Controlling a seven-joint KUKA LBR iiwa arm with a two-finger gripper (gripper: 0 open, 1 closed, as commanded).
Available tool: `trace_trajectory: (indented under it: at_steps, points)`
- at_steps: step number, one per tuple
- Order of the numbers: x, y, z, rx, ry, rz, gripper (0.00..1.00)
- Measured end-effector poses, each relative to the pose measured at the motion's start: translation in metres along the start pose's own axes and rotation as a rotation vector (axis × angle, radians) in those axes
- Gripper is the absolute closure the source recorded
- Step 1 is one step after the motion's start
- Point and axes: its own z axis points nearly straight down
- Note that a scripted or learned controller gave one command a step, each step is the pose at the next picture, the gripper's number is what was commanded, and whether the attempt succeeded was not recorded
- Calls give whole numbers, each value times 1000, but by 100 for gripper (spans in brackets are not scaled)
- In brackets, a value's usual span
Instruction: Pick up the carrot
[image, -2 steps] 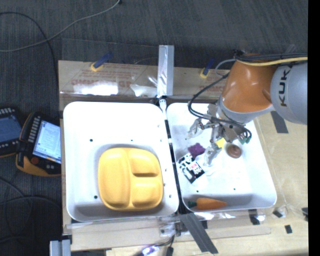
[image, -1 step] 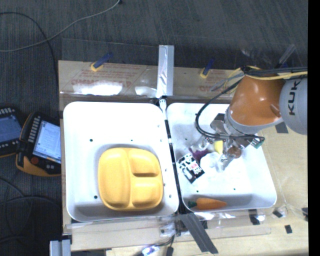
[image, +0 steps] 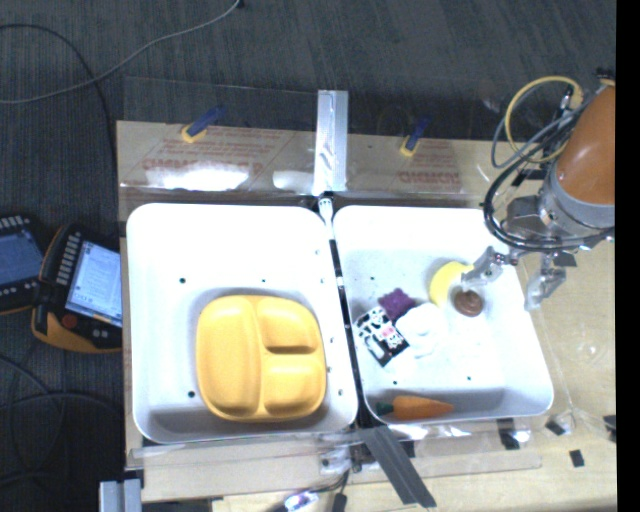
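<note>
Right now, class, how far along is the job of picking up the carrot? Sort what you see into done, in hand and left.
Done: nothing yet; the carrot lies on the floor of the right bin, against its near wall. In hand: the end effector is above the bin's far right part, open, with nothing between its fingers, well away from the carrot. Left: crossing to the carrot, closing on it and lifting it.
</note>
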Motion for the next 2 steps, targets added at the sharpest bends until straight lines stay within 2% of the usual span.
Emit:
trace_trajectory:
  at_steps: [1,2]
  points:
    - [2,13,42,-1,1,239,0]
    - [-31,104,132,-1,6,-27,0]
